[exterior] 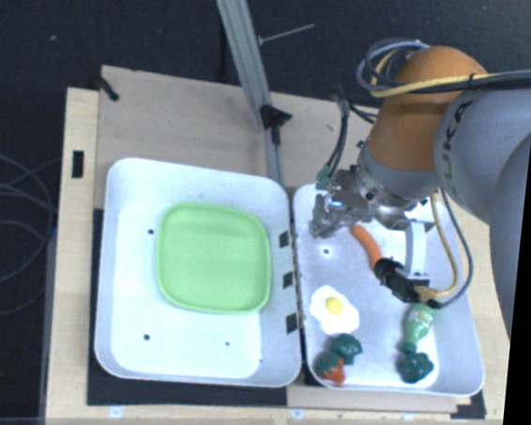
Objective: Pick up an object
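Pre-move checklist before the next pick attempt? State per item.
1. Gripper over the right bin, near its top-left corner: ok.
2. Anything between the fingers: cannot tell.
3. Nearest target, carrot, lies just right of the gripper, free of other items: ok.
4. Fried egg lies flat on the bin floor, apart from the carrot: ok.
5. Green toys and broccoli crowd the bin's lower edge, awkward for a clean grasp: not ok.
6. Left bin holds a green plate, well away from the arm: ok.
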`<action>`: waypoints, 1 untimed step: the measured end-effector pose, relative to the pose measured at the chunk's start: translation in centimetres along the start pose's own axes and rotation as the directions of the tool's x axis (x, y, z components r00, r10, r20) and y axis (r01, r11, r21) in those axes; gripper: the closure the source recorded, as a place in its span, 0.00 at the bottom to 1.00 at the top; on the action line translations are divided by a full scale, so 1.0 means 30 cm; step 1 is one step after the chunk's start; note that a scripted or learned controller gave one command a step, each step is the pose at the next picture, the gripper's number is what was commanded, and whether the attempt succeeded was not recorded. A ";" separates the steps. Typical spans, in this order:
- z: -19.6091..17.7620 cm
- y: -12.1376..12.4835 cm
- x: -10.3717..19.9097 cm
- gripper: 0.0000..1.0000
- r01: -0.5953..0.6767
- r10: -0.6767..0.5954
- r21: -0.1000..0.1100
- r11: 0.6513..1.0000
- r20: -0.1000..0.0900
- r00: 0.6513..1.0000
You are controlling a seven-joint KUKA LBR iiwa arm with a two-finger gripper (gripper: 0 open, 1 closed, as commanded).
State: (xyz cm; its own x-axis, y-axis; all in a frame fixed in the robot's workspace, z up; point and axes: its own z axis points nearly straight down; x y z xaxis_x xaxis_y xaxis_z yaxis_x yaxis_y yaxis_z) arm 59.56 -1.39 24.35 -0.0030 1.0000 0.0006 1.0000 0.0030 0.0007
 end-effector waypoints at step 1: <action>0.003 -0.071 0.160 1.00 0.000 0.000 0.000 1.000 0.000 1.000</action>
